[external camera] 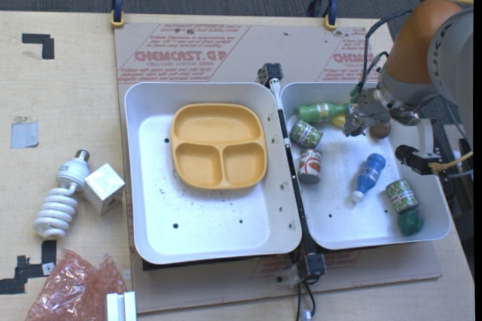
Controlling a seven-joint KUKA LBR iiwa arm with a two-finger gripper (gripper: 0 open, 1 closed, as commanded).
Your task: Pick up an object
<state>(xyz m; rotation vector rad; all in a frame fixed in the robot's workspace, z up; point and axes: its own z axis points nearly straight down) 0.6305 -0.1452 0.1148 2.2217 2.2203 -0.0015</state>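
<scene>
On the bench at far left lie one spiral bulb (59, 200) and one white cube (105, 185); the left bin (151, 229) holds one orange divided tray (219, 144); the right bin (339, 233) holds one green bottle (322, 112), two upper cans (306, 133) (309, 165), one blue bottle (368, 175) and a third can (402, 196) over a dark green lump (410, 222); the gripper (358, 123) hangs by the green bottle's yellow cap; I cannot tell how its jaws stand, nor whether they touch anything.
</scene>
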